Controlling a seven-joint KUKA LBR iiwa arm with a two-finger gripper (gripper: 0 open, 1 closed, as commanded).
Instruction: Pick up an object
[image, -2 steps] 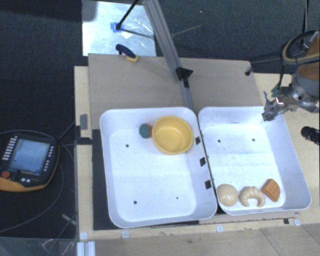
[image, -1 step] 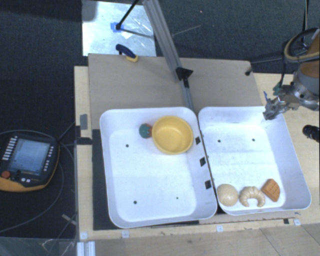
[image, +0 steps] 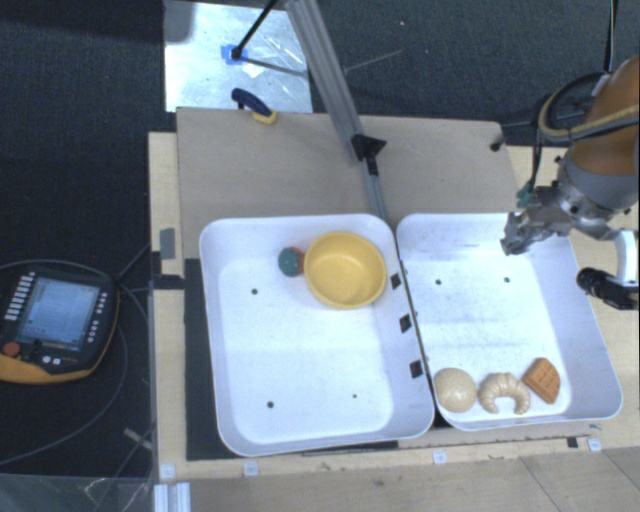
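Gripper (image: 518, 238) above right bin's (image: 585, 330) far edge, jaw state unclear, apparently nothing held.

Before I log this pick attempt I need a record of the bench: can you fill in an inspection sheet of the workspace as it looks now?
Surface: two white bins side by side, left bin and right bin, on a tan board.
Job's things: yellow bowl with a small teal ball touching it, left bin; round bun, croissant and waffle piece along the right bin's near edge.
Clutter: nothing seen in the bins.
Gripper: gripper over the right bin's far right corner, holding nothing visible.
Cables: cables loop at the arm's wrist.
Surroundings: teach pendant on dark floor at left.
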